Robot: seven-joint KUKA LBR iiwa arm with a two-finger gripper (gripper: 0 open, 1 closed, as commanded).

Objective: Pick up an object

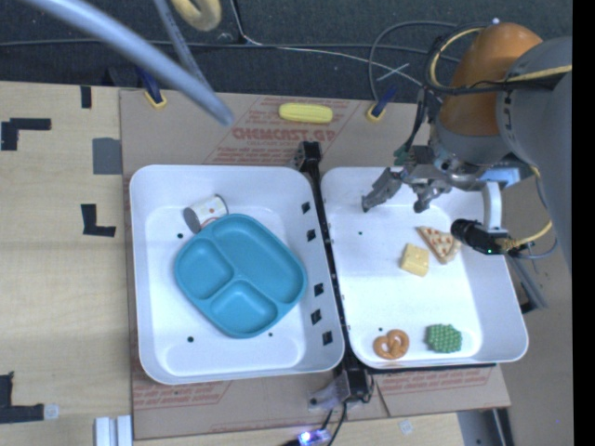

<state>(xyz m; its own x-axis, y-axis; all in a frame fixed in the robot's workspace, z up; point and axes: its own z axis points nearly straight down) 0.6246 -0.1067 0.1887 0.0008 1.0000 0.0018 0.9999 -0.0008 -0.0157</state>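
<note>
**Arm poised over the right bin, four small objects below**

Nearest the camera, at the 6 o'clock edge of the right bin [502, 337], lie a brown pretzel [391, 345] and, just beside it toward 3 o'clock, a green knobbly piece [443, 338]. Farther in, near the bin's middle, sits a yellow cheese-like block [416, 260], with a pizza slice [439, 243] just beside it toward 2 o'clock; whether the two touch cannot be told.

In the left bin [153, 249] a blue divided tray [240, 273] lies at a slant across the floor. At its 11 o'clock corner a small white cup [206, 212] lies on its side, close against the tray's rim.

Beyond the block and slice, over the 12 o'clock part of the right bin, hangs the gripper [395, 200], its two dark fingers spread apart with nothing between them. It stands apart from all four objects, the pizza slice being the nearest, toward 5 o'clock of it. The grey arm [521, 91] with its orange band rises behind at 2 o'clock.

Farthest away, on the cardboard sheet [251, 133] past both bins, rests a yellow, corn-like object [305, 112], possibly a toy cob.
</note>
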